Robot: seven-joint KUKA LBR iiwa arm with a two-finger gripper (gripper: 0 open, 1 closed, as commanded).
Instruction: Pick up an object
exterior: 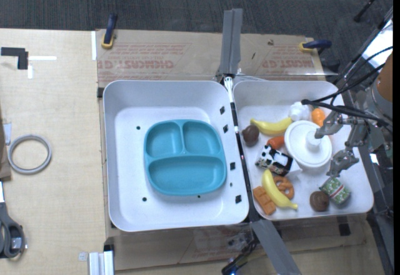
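Observation:
The right bin holds several small items. Among them are a white round bowl-like piece, two yellow bananas, a black-and-white toy, two brown balls, a green can, an orange ball and an orange block. My gripper hangs over the bin's right side at the bowl's right edge. It is open; one fingertip lies over the bowl's rim and the other is near the can. Nothing is held between them.
A teal divided plate lies in the left bin. A metal divider post stands between the bins at the back. A grey tape ring and scissors lie on the bench at left. Cables cross at the right.

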